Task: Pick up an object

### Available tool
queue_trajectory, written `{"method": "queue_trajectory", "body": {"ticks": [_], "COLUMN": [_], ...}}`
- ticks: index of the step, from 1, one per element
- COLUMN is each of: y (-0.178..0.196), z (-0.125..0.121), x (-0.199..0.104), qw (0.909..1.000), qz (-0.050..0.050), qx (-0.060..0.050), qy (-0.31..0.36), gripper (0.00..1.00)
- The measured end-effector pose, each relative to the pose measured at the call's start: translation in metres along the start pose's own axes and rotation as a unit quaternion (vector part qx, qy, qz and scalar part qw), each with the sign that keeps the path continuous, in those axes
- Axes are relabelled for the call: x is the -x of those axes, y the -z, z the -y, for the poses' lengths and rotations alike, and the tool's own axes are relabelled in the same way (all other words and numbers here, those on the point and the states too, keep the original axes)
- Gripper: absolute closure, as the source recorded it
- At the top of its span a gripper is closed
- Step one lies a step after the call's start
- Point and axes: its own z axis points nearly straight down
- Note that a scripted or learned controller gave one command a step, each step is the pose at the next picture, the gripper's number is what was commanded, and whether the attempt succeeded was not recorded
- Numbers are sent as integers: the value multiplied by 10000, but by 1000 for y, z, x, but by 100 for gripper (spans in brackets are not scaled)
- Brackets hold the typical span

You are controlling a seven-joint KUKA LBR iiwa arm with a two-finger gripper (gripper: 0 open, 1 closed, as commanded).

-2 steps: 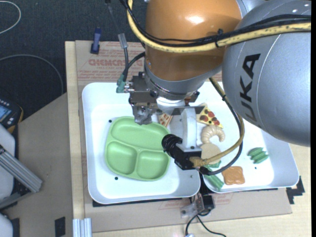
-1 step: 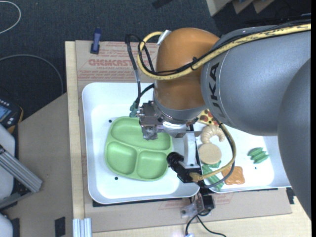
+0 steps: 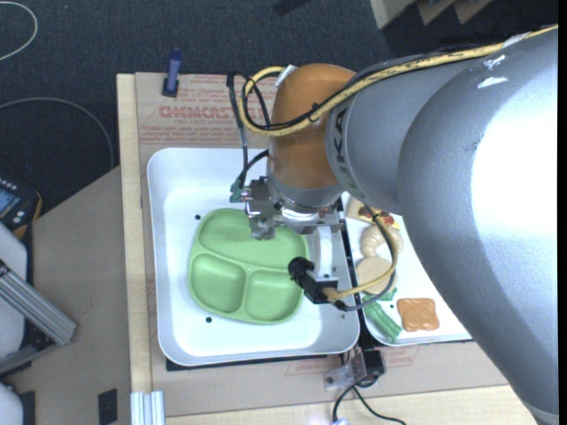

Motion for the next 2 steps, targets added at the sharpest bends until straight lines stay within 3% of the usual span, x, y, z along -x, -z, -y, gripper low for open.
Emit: {"method": "queue_trajectory", "body": {"ticks": [1, 2], "y": [-62, 99], "z": [-38, 21], "x": [-34, -72], "qw": [10000, 9999], "qz": [-30, -75], "qx": [53, 118], "qy": [27, 57], "gripper": [100, 100]}}
